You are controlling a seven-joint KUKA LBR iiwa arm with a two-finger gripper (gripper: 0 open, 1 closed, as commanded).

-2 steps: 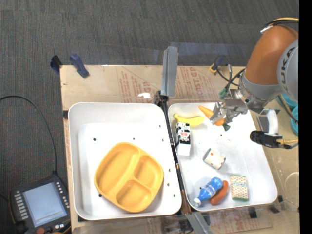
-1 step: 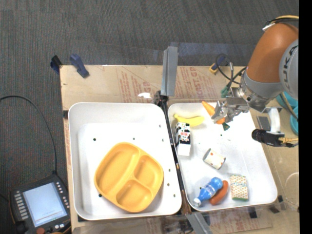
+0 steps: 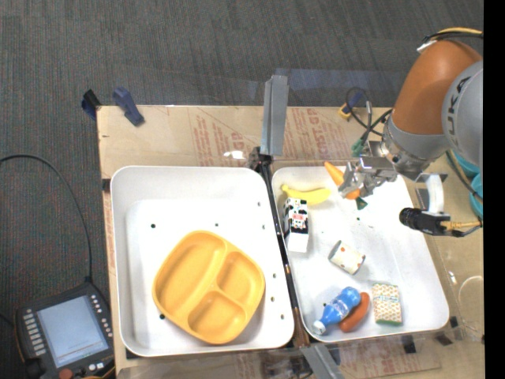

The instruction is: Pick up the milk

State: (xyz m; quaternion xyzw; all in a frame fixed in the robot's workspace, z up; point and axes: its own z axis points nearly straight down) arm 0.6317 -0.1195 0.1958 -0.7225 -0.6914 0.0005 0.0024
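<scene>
Overhead view of a cardboard-covered surface (image 3: 181, 133) carrying two shallow white bins side by side. The left bin (image 3: 130, 204) contains one yellow plastic plate with three compartments (image 3: 208, 287). The right bin (image 3: 410, 279) contains seven small items: one black-and-white cow-patterned milk carton (image 3: 297, 224) lying against the bin's left wall, just below one yellow toy banana (image 3: 307, 194); one orange toy carrot (image 3: 334, 172) near the far wall; one small white cup with an orange band (image 3: 346, 257), tipped on its side near the middle; and, along the near edge, one blue plastic bottle with a white cap (image 3: 337, 309) touching one reddish toy sausage (image 3: 356, 313), with one green-and-tan patterned packet (image 3: 387, 303) just beside them. The single grey-and-orange arm (image 3: 434, 93) reaches in from the right; its end effector (image 3: 360, 186) hovers over the far part of the right bin, near the carrot and apart from the milk carton. Whether it is spread or closed cannot be told.
</scene>
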